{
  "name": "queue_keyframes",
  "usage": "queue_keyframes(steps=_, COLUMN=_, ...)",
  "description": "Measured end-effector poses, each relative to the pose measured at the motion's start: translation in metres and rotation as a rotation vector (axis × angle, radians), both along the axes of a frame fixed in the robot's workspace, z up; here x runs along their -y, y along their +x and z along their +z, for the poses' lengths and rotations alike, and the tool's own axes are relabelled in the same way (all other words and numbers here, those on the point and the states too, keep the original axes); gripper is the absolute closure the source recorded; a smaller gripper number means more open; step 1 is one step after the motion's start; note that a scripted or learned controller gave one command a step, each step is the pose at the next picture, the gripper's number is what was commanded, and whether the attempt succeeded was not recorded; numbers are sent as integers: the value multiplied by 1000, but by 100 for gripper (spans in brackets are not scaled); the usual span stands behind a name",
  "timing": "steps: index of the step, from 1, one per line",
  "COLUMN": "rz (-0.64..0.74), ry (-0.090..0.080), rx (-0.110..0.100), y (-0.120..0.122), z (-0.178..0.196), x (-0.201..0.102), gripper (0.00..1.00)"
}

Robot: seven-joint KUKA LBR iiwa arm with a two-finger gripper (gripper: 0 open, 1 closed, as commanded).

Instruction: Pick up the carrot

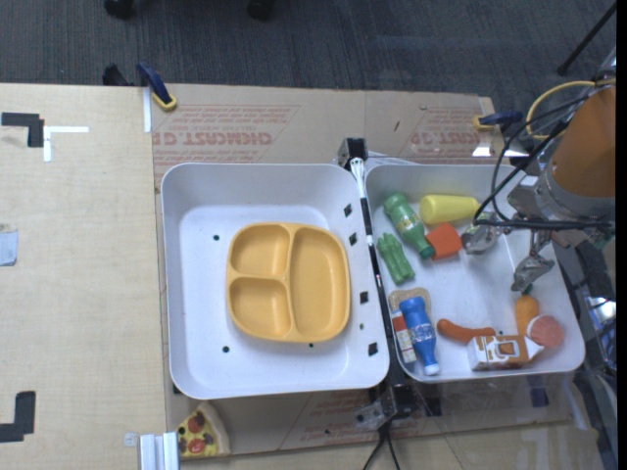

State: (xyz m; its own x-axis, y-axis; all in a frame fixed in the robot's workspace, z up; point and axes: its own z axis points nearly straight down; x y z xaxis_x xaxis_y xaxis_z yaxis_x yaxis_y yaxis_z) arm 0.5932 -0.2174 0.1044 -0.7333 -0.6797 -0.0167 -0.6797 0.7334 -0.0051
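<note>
Carton (498, 352) and sausage (458, 330) crowd the carrot (527, 312) — jaws above it, state unclear.

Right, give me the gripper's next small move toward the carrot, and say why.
Probably lower the gripper a little, straight down onto the carrot. It hangs over the right bin, just above the carrot's upper end, with nothing between its fingers. The carrot lies near the bin's right wall, beside a round pink piece and a small carton, so a short, careful descent seems safest.
</note>
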Motion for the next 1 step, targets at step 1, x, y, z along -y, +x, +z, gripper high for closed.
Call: queue_keyframes(steps=1, rz=157, ry=-1, rx=19, y=-31, z=-4, x=-6, gripper=0)
